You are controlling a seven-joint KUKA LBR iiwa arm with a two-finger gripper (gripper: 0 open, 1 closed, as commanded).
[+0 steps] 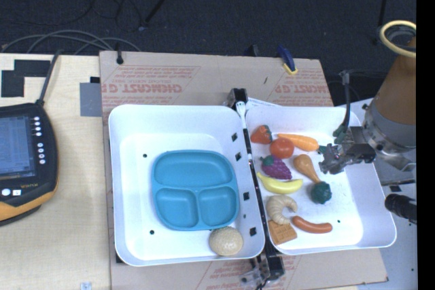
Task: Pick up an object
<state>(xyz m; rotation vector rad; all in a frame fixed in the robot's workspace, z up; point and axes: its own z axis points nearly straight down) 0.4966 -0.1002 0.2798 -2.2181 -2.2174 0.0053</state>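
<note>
My gripper [332, 161] hangs over the right side of the right bin [370, 231], just above and slightly right of a dark green broccoli piece [321, 193]. An orange pear-shaped piece [306, 167] lies just to its left. Further left are a carrot [299, 141], a tomato [281, 147], a red pepper [261, 135], purple grapes [276, 167] and a banana [279, 183]. Toward the front lie a croissant [281, 206], a sausage [311, 225] and a cracker [283, 233]. I see nothing held in the gripper.
The left bin [129, 146] holds a blue divided tray [195, 188] and a bread roll [225, 240] at its front edge. A tablet-like pendant [24, 156] rests at the far left of the bench. The grey arm [397, 112] comes in from the right.
</note>
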